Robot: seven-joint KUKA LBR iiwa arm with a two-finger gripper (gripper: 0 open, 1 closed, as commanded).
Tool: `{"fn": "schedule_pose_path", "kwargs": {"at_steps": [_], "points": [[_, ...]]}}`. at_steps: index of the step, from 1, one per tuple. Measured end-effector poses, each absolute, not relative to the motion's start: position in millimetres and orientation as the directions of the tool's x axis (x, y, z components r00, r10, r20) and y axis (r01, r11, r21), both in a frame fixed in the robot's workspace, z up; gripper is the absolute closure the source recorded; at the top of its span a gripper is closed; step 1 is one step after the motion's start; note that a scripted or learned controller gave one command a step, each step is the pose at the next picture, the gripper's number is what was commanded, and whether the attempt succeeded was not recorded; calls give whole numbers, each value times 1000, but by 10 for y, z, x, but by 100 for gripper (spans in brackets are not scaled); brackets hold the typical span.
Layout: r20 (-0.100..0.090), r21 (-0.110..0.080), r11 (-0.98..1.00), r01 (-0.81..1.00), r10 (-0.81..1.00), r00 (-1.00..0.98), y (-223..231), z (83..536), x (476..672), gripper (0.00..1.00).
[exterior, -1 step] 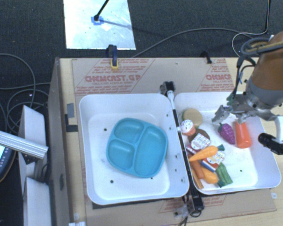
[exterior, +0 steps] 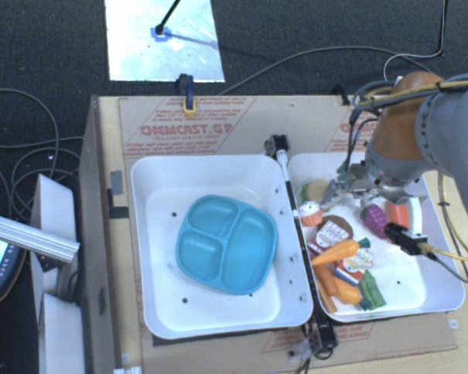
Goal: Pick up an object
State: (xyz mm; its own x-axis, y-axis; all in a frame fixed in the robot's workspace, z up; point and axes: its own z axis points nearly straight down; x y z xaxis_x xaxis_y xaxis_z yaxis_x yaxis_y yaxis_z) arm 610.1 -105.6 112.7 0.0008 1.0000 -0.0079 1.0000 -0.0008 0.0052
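The arm (exterior: pixel 436 127) ran off the right edge and covered the right bin's (exterior: pixel 436 286) far wall. Its gripper (exterior: pixel 350 186) fingers were too small to read, and the packet (exterior: pixel 332 233) label was illegible.

Grey arm (exterior: pixel 448 126), orange band (exterior: pixel 398 125), yellow cable (exterior: pixel 446 250)

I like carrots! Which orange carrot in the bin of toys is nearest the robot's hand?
The upper carrot, lying crosswise just below the round brown toy. The other carrot lies lower, toward the bin's near edge, farther from the gripper.
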Motion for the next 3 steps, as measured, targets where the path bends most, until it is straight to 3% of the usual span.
{"fn": "schedule_pose_path", "kwargs": {"at_steps": [1, 2, 3], "points": [[-3, 5, 1, 1000, 1000, -1, -1477, 1630, 6434, 0], [-1, 0, 1, 1000, 1000, -1, -1707, 1149, 6182, 0], [-1, 1, 2, 1000, 1000, -2, -1617, 845, 5866, 0]]}}
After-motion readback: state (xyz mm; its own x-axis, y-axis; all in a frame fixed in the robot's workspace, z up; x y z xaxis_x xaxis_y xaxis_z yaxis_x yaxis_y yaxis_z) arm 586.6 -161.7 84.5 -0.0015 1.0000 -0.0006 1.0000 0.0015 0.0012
